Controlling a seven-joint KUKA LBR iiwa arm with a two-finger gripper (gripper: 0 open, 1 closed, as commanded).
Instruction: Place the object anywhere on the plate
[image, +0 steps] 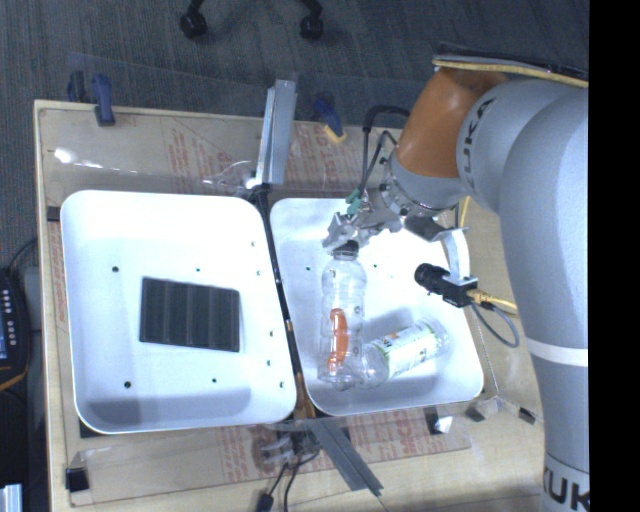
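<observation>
1. Hand (343, 232) poised at cap end of clear bottle (341, 322), right bin (460, 375); grip state can't tell.
2. Dark plate (190, 314) in left bin, well apart from bottle; transfer not yet done.

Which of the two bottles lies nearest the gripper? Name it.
The clear bottle with the orange label, lying lengthwise in the right bin; its cap end points up at the gripper. The bottle with the white-and-green label lies farther off, toward the bin's lower right corner.
</observation>
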